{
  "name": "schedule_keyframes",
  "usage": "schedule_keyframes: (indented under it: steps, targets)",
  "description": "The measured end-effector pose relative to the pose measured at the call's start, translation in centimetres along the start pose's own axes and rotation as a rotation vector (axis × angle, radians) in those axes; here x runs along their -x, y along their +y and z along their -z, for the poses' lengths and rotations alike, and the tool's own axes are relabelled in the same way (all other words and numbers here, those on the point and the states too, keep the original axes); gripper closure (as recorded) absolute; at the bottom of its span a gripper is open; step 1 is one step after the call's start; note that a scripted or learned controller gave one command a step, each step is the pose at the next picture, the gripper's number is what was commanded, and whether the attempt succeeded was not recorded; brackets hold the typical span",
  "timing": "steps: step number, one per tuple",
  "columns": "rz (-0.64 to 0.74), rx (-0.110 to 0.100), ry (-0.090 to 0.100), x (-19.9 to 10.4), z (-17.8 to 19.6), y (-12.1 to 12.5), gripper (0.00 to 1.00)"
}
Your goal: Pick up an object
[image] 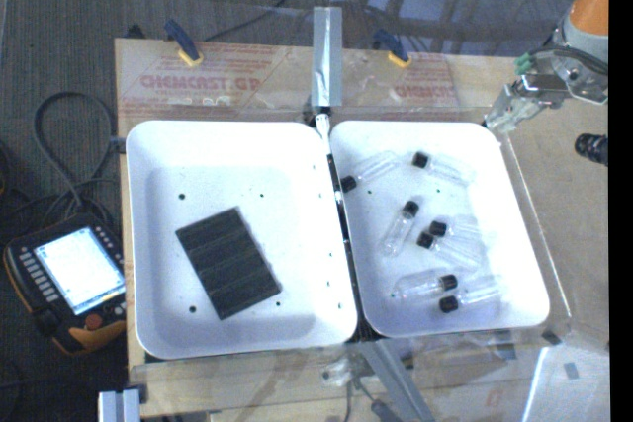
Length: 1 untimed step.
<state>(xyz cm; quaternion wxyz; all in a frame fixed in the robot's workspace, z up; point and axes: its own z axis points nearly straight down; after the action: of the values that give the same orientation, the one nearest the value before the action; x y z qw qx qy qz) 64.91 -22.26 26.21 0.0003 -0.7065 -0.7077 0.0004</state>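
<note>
Clear vials (425,237) lay jumbled in the right bin (514,212) — slippery, likely to roll; whether the fingers (506,114) were parted or clenched was unreadable.

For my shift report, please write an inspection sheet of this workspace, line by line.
Surface: bench with two white bins, left bin and right bin.
Job's things: clear vials with black caps lying in the right bin; a dark ribbed slab in the left bin.
Clutter: blue clamps at the back edge.
Hand: hand above the right bin's far corner, holding nothing.
Cables: black cable on the floor at left.
Surroundings: pendant, screen lit.
</note>
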Motion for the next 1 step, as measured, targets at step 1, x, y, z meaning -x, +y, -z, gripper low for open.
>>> schedule_keyframes:
  steps: [1]
  targets:
    - [0.093,-0.001,0.000,-4.02,-12.01,-2.93,0.00]
